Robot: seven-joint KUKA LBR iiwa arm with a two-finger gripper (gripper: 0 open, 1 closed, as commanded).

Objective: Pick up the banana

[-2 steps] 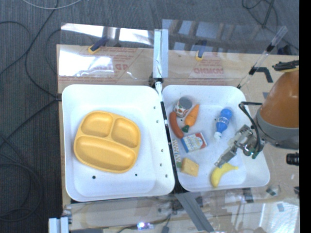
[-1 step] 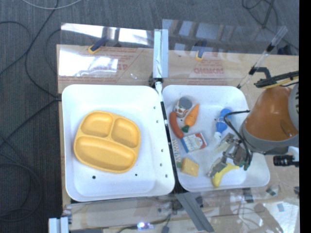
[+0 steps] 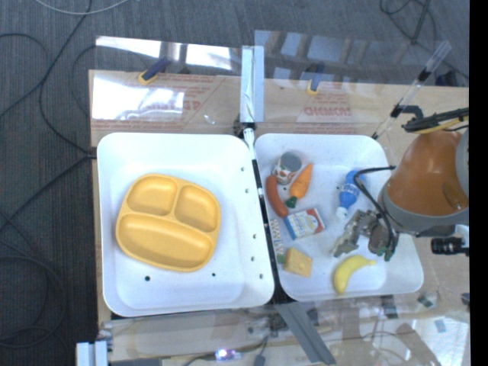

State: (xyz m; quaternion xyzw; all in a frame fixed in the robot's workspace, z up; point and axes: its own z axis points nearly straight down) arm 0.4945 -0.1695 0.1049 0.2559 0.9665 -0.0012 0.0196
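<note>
1. The arm reaches in from the right, wrist bent down over the right bin.
2. The hand hangs low, its grip impossible to tell.
3. The banana lies just below it, apart.

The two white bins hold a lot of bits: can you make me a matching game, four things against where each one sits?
Things:
1. curved yellow banana
2. yellow plastic divided tray
3. small orange carrot
4. yellow wedge of cheese

Places:
A. upper part of the right bin, beside a small round can
B. alone in the left bin
C. near edge of the right bin, just below the gripper
D. near-left part of the right bin

Pairs: 1-C, 2-B, 3-A, 4-D
</note>
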